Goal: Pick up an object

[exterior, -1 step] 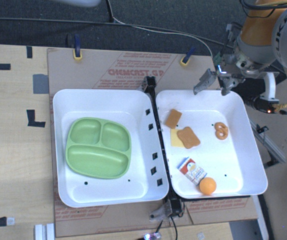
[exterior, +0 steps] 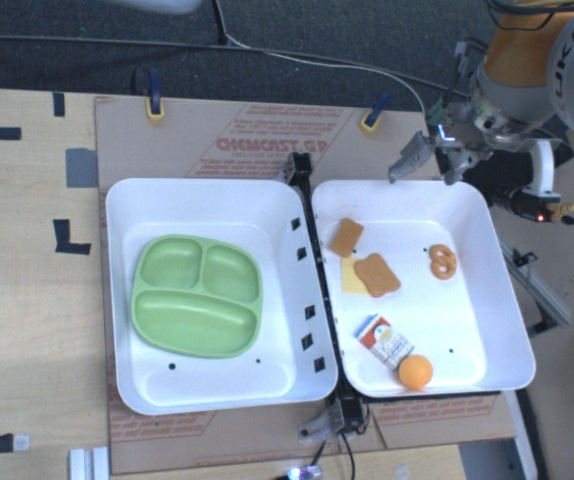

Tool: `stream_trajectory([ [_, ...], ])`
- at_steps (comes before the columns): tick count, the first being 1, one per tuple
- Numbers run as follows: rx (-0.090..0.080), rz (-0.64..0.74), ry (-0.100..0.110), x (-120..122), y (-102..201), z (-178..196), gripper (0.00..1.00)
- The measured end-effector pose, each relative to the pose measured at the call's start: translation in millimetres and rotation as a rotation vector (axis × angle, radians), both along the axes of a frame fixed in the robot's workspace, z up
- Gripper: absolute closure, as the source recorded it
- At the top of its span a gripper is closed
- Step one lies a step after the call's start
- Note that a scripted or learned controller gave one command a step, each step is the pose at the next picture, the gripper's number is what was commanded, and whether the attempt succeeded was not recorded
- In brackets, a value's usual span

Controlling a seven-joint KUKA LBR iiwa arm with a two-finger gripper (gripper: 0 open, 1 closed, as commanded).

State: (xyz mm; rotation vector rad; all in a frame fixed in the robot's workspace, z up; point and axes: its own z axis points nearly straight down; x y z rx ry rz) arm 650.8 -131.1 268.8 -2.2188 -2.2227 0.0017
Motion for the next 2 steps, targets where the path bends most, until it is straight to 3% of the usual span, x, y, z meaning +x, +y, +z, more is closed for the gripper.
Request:
stream_trajectory([
  [2,-0.001,0.000,0.002,-1,1,-106,0.00],
])
